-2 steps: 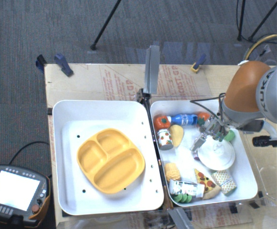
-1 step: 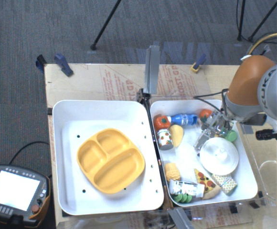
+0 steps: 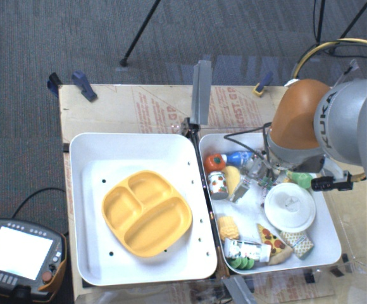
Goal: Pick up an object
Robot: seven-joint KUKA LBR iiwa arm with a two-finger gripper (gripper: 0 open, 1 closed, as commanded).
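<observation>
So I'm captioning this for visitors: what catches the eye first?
The yellow three-compartment plastic plate lying alone in the left white bin. Next, the grey arm's orange band over the right white bin, its tool low among crowded toy foods beside a round white lid.

Dark grey, ribbed carpet flooring (image 3: pixel 76 30) is stretching across the top and down the left side. A pale wooden bench top with red printed lettering (image 3: pixel 139 106) is sitting on it. Thin black tripod legs (image 3: pixel 144 25) are slanting across the carpet, and a black cable (image 3: pixel 19 202) is curling at left.
</observation>
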